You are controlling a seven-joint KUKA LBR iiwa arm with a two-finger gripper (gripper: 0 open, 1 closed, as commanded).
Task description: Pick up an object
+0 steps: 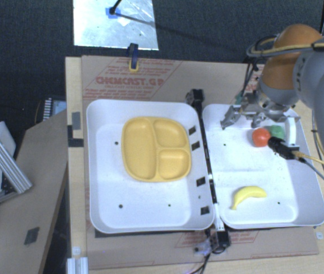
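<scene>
Red ball (260,137) — beside jaws (243,117), apart

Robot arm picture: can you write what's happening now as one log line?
gripper: above right bin's far end | holding: nothing seen | tomato, banana: in right bin | yellow tray: left bin

Yellow divided plate (155,149) in left bin (102,210); foil sheet (115,16) beyond bench.

A divided plate (155,148) lies in the left bin (102,210); a banana (247,196) in the right bin (304,207).
</scene>
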